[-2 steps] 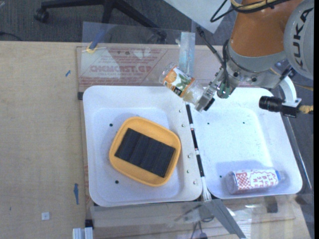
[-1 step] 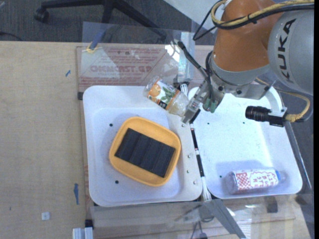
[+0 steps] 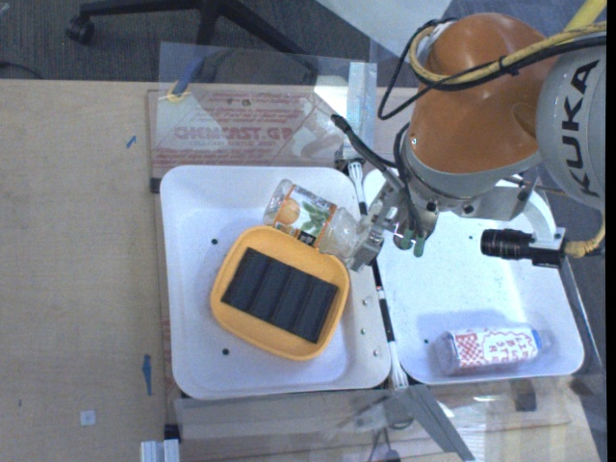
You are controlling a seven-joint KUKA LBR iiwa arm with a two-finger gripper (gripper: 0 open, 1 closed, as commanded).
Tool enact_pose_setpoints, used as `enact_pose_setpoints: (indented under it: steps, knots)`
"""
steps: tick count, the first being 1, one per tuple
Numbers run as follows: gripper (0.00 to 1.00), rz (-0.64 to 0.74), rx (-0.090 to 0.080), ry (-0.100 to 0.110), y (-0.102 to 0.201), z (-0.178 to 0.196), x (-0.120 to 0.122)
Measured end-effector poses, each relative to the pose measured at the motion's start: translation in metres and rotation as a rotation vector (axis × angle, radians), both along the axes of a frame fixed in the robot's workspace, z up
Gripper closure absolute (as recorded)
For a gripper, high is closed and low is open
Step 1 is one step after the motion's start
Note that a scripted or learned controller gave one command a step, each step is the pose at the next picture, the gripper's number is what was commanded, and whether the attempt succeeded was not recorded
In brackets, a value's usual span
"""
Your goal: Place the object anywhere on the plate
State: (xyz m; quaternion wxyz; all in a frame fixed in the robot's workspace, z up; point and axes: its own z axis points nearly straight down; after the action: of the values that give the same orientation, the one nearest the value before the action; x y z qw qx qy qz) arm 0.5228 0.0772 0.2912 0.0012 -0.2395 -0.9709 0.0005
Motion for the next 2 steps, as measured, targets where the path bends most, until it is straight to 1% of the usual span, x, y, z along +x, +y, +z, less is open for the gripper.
enact_pose_setpoints:
  steps: [1,2]
  knots:
    - [1.00,0.056,0.000,-0.003,0.013,0.138,0.029]
    - [1.00,0.236,0.001,-0.002,-0.006,0.075,-0.010]
